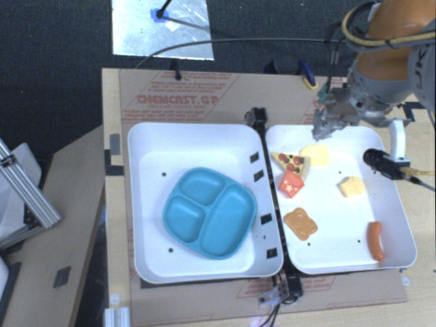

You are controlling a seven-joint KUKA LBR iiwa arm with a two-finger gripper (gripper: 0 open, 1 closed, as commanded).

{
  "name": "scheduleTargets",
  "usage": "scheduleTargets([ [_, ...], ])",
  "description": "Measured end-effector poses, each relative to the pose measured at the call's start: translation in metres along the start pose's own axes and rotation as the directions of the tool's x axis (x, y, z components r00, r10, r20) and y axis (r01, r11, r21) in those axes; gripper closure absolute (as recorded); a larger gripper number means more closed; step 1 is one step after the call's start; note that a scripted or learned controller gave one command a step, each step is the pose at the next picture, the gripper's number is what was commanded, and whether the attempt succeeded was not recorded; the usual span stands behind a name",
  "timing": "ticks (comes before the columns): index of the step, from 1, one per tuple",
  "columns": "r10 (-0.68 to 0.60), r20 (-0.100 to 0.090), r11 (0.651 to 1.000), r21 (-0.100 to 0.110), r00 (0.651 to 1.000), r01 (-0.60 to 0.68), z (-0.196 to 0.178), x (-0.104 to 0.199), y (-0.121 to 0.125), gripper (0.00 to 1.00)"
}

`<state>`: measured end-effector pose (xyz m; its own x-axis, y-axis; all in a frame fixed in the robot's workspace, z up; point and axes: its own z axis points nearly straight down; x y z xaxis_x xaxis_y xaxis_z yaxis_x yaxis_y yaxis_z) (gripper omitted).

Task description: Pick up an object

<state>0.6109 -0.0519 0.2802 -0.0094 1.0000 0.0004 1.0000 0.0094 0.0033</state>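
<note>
So the grey arm with the orange band reaches in from the right, and its end effector (327, 125) hangs over the back edge of the right-hand shallow white bin (402, 213), just behind a pale yellow round slab (317, 156) that looks like toy cheese. Honestly I can't tell whether the end effector is released or clenched from this angle; it's a dark blur against the bin wall, and nothing is visibly caught in it.

The task just says grab an object, and the closest candidates are that yellow slab and the pizza-slice-shaped toy with red dots (290, 161) touching its left side. A small red cube-like block (291, 184) sits just in front of the slice.

My guess for doing this well: come straight down on the yellow slab from above, keeping off the side where the slice crowds it, so it doesn't nudge the neighbour instead.

If it goes for the pizza slice, the long axis runs roughly left-right, with the narrow tip pointing left toward the divider between the bins. Closing across the short width would likely be the safer bet.

The left bin holds a blue three-compartment plastic plate (209, 212), well apart from all this.
</note>
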Motion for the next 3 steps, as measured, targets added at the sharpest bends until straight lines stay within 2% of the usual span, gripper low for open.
scheduleTargets([
  [2, -0.001, -0.001, 1.000, 0.003, 1.000, 0.001, 0.033, 0.091, 0.008, 1.00],
  [3, 0.000, -0.001, 1.000, 0.001, 1.000, 0.000, 0.045, 0.135, 0.024, 1.00],
])
